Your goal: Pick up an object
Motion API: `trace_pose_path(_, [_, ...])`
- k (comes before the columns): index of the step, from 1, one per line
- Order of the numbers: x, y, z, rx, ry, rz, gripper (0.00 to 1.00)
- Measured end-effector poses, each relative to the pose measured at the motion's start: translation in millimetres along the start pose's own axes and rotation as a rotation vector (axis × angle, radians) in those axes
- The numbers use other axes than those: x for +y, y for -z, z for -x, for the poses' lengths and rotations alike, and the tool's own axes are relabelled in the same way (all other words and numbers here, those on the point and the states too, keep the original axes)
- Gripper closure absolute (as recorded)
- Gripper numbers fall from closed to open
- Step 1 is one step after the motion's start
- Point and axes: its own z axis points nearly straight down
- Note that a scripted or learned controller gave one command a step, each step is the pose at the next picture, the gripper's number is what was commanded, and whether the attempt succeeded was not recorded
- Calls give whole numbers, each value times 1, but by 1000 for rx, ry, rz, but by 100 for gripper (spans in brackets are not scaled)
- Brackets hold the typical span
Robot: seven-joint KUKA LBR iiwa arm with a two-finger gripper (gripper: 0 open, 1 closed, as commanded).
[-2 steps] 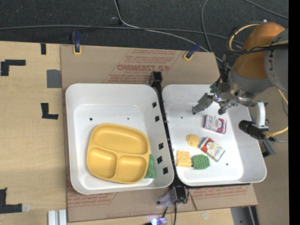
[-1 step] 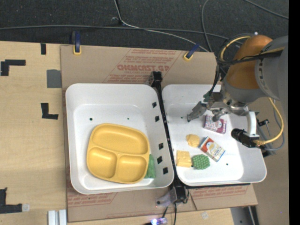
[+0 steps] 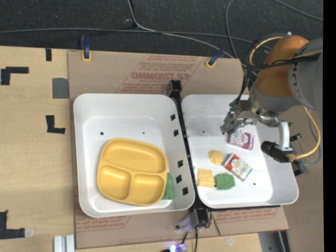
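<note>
The arm reaches in from the right, and the gripper (image 3: 234,121) hangs over the upper part of the right bin (image 3: 206,105). Its dark fingers point down and toward the left. Whether they are spread or pressed together cannot be told from this angle, and nothing is visibly held between them.

The nearest candidate is the pink packet (image 3: 241,138). It lies on the bin floor just below and slightly right of the gripper, close under the fingertips; contact cannot be confirmed. The packet is a small flat pouch, white with pink and dark print, roughly rectangular. Its long axis runs nearly straight up and down in the view, with a slight tilt. In judgement, a grasp needs only a short descent, with the fingers closing across the narrow side.

Other items lie further toward the near edge of the same bin:
- a yellow lump (image 3: 216,157), just beside the packet's lower left;
- a red carton (image 3: 237,166), tilted, just right of the lump;
- a yellow block (image 3: 205,177), near the bin's left wall;
- a green ball (image 3: 224,181), touching or nearly touching the block.

The left bin (image 3: 86,140) holds a yellow tray (image 3: 132,170) with three compartments. A green item (image 3: 169,189) sits wedged between the tray and the bin's right wall. Both are well apart from the gripper.
</note>
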Motion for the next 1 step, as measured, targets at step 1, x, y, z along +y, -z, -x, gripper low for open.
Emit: trace_pose_path(1, [1, 43, 4, 0, -2, 5, 100])
